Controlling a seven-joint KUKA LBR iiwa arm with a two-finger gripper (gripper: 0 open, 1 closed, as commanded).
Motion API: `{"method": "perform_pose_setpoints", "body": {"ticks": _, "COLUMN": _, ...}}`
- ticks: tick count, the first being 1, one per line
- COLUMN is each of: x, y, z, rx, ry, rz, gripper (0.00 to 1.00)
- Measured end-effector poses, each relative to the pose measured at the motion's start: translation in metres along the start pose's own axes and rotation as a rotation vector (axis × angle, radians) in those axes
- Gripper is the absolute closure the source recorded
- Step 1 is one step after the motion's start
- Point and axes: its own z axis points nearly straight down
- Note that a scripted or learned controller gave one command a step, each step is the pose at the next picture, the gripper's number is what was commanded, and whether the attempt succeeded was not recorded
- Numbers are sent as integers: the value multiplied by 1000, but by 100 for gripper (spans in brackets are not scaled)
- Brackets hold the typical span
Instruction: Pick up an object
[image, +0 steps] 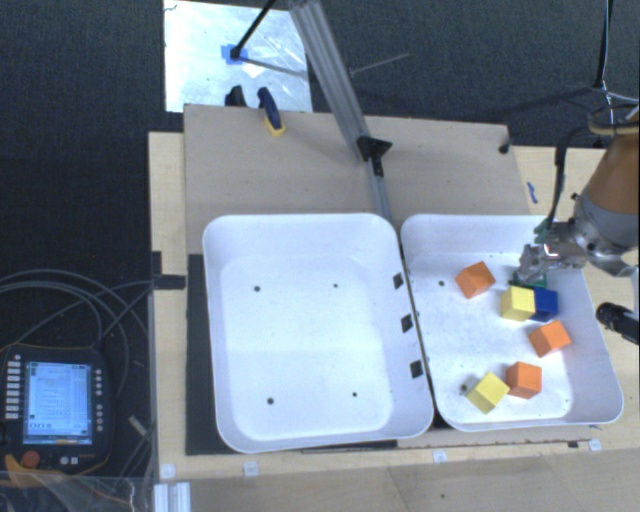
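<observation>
Six blocks lie in the right bin (585, 400), and your jaws (530, 264) hang over that bin's far right part, at the end of the grey arm (612, 215) that comes in from the right. You cannot tell from this view whether the jaws stand apart or together; the tips merge with dark shapes beneath them.

Just below the jaws, nearly touching, you see a yellow block (517, 302) with a blue block (545, 302) pressed against its right side. A sliver of green (527, 279) shows between the jaw tips and the yellow block's top edge, too small to name surely. Nothing is visibly gripped.

Left of the jaws, near but apart, sits an orange block (475, 279). Further toward you from the jaws, past the blue block, lies a second orange block (549, 338). Well beyond that, toward the bin's near wall, a third orange block (523, 379) touches a second yellow block (489, 391) on its left.

Far to the left of the jaws, the left bin (225, 250) rests beside the right one on the counter (450, 170).
</observation>
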Motion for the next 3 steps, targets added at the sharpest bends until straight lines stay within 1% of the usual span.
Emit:
{"method": "perform_pose_setpoints", "body": {"ticks": 1, "x": -1, "y": 4, "z": -66, "rx": -4, "ry": -1, "rz": -1, "gripper": 100}}
{"method": "perform_pose_setpoints", "body": {"ticks": 2, "x": -1, "y": 6, "z": -102, "rx": -1, "ry": 0, "rz": -1, "gripper": 100}}
{"method": "perform_pose_setpoints", "body": {"ticks": 3, "x": 53, "y": 0, "z": -109, "rx": 4, "ry": 3, "rz": -5, "gripper": 100}}
